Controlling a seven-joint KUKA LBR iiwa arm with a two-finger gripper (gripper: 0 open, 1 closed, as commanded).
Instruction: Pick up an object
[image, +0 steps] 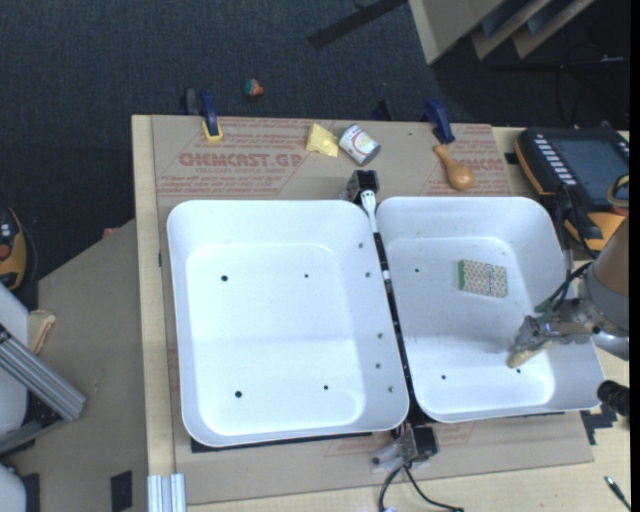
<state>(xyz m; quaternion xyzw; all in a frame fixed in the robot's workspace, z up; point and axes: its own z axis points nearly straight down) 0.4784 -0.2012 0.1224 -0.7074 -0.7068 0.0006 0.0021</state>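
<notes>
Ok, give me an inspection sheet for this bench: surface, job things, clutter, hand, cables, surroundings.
Surface: brown board with red lettering, bearing a left bin and a right bin side by side.
Job's things: one patterned pad flat in the right bin.
Clutter: yellow wedge, small box and wooden spoon on the board behind the bins.
Hand: hand low inside the right bin, apart from the pad.
Cables: cable at the front edge.
Surroundings: dark carpet.

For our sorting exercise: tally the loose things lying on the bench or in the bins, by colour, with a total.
Yellow: 1, wedge
White: 1, small box
Orange-brown: 1, pear-shaped piece
Green patterned: 1, pad in right bin
Total: 4
</notes>
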